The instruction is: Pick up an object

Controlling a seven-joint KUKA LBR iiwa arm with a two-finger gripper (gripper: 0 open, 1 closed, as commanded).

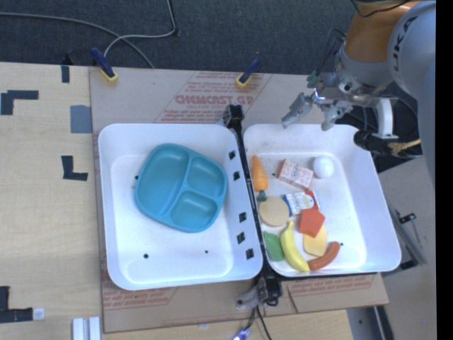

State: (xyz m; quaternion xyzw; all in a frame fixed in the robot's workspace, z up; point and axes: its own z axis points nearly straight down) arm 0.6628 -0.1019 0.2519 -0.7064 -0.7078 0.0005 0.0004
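My gripper (311, 112) hangs over the far rim of the right bin (368, 211), fingers spread apart w/ nothing between them, my grey arm (417, 41) w/ its orange band reaching in from the right. Below, in that bin, the pickable items sit clustered toward the left wall: a carrot (259, 173) near the divider, a small red-and-white carton (294, 173) beside it, a white ball (323, 166) just right of the carton. Nearer the camera: a round tan bun (273, 212), a blue-and-white packet (301, 201), a red block (311, 222), a yellow cheese wedge (316, 244), a banana (293, 248), a green piece (272, 246) & a sausage (325, 256) at the near edge. The left bin (113, 211) holds a blue divided plate (181, 187), lying flat, approx. centred. Both bins rest on a cardboard sheet (163, 94) clipped w/ two clamps (104, 64).
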